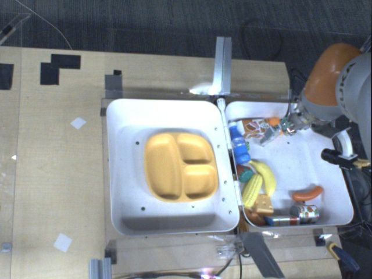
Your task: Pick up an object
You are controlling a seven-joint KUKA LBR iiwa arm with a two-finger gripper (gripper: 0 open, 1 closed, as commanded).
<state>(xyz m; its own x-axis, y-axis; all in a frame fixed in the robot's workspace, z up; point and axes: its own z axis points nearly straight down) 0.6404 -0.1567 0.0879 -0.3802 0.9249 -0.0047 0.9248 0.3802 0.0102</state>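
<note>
The right bin [334, 173] holds several small objects. Along its left side lie a blue bottle [238, 147], a banana [265, 176] and a corn cob [251, 190]. A sausage [306, 194] and a dark can [297, 216] lie near the front. An orange-and-white packet [256, 125] and a crumpled silvery piece [268, 135] sit at the back. My gripper [289, 124] is low over the bin's back edge, just right of the packet and the silvery piece. I see nothing held in it.
The left bin [125, 156] carries a yellow divided tray [180, 166]. A metal post [223, 68] rises behind the seam between the bins. The arm's orange band [328, 77] and grey wrist hang over the right bin's back right corner.
</note>
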